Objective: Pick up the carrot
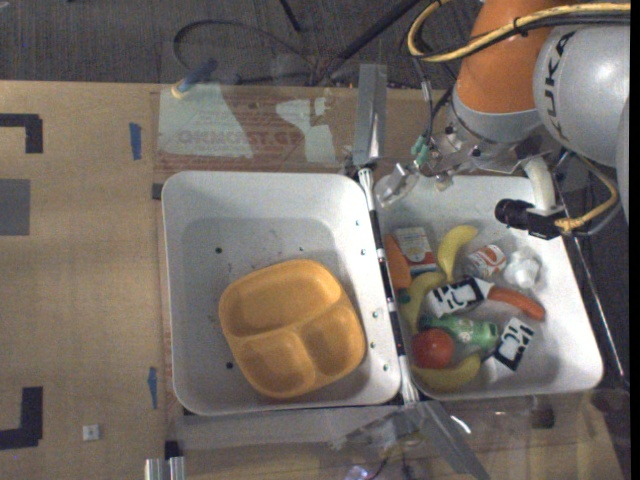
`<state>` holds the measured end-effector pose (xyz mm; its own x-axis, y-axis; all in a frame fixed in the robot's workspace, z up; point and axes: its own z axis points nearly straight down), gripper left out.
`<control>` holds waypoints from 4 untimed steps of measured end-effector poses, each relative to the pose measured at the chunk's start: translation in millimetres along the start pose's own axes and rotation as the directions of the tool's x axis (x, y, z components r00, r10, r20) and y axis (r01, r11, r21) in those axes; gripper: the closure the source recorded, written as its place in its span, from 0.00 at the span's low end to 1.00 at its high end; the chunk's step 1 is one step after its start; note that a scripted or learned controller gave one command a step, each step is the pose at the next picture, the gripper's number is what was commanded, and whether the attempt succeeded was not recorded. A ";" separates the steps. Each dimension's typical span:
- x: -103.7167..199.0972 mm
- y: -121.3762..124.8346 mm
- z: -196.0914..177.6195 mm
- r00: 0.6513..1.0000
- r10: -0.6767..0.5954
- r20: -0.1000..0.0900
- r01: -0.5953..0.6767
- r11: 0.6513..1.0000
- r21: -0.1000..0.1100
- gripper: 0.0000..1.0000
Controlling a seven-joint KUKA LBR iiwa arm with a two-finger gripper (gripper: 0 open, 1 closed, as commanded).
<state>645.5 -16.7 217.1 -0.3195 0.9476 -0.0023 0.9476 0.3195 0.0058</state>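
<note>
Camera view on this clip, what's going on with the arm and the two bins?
A grey KUKA arm reaches in from the right, its gripper hovering over the upper left corner of the right bin. That bin holds a jumble of toy food: the carrot lies toward its right side, with bananas, a tomato and small cartons around it. Nothing is between the fingers, so the carrot is not yet picked up. The left bin holds a yellow divided plate.

Claw (400, 181) above right bin (580, 343), carrot (517, 302) among toys
</note>
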 end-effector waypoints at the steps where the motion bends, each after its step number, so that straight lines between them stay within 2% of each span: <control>1: 49.4 39.8 30.9 0.986 -0.170 0.000 0.170 0.986 -0.001 0.00; 2: 120.0 34.9 101.4 0.956 -0.292 -0.003 0.292 0.956 0.002 0.00; 3: 197.3 45.2 127.3 0.846 -0.533 0.000 0.533 0.846 -0.010 0.00; 4: 195.8 46.5 115.1 0.847 -0.531 0.001 0.531 0.847 -0.014 1.00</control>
<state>627.7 183.6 101.9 -0.7740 0.6332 -0.0064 0.6330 0.7739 0.0179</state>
